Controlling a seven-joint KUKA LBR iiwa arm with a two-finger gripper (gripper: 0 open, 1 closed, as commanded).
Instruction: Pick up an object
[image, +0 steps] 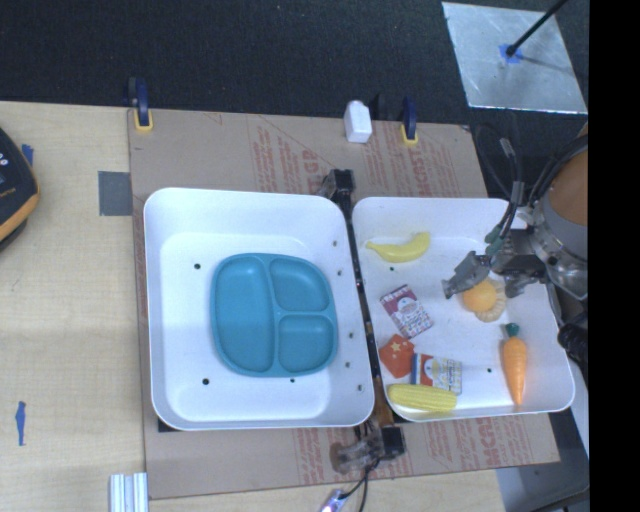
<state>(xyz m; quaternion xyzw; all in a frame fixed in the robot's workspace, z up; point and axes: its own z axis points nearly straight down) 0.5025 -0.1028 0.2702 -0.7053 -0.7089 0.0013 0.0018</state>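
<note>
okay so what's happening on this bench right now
A robot arm reaches in from the right, its gripper low over the right bin, right at a small yellow-orange fruit. Nothing is visibly lifted yet. That bin also holds a banana, a carrot, a corn cob and some small cartons. The left bin holds a blue divided plate.

I've got one fixed cam, mounted high above the surface (70, 300), looking down at a slant. It frames both the left bin (160, 300) and right bin (450, 215) fully. Arm (560, 230) enters from frame right.
</note>
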